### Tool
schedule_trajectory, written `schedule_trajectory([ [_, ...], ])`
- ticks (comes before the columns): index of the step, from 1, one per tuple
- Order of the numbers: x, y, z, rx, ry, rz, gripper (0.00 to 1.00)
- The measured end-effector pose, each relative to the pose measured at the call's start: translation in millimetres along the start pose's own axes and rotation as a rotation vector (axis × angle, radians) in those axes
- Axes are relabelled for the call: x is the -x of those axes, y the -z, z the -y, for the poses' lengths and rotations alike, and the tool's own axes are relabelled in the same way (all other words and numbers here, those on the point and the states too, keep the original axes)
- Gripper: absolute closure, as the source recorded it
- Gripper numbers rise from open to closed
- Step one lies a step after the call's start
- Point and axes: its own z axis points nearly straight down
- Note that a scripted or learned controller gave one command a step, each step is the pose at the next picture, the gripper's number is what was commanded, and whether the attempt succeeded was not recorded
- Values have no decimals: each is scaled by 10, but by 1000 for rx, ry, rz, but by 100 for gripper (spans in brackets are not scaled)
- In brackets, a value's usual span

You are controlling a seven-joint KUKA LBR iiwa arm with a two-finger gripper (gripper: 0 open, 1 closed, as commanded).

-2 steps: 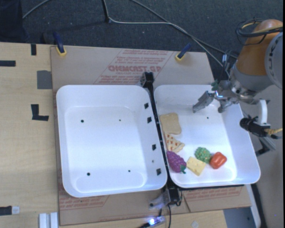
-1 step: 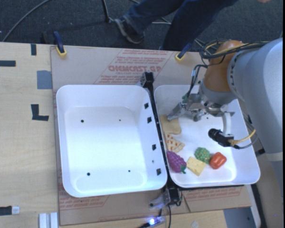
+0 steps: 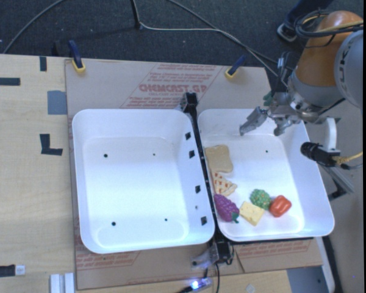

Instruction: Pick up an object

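**Q:** Looking down on the bench, where does the claw [image 3: 267,124] sit, and what state is it in?

**A:** It hangs over the far part of the right bin [image 3: 305,188], with its two fingers [image 3: 251,122] spread apart and nothing between them. The arm [image 3: 329,60] enters from the right; its upper part is cut off by the picture's edge, so just the orange band and grey wrist can be made out.

**Q:** Where are the things to be picked?

**A:** All lie in the right bin, toward its near half and well apart from the claw. A tan slice of bread [image 3: 219,158] lies against the divider [image 3: 198,170], and a waffle piece [image 3: 222,182] touches its near edge. Nearer still come purple grapes [image 3: 226,208], a yellow cheese wedge [image 3: 252,213], a green broccoli floret [image 3: 260,197] and a red pepper [image 3: 280,206], set close together.

**Q:** What is hard to read?

**A:** The toys are small and soft-edged, so their names are best judgements. The grapes press against the divider, and whether they touch the cheese cannot be told. The left bin [image 3: 134,182] shows four dark dots on its floor.
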Motion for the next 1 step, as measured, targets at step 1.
schedule_trajectory([
  [1, -217, -628, 63, -19, 1, -4, 0],
])
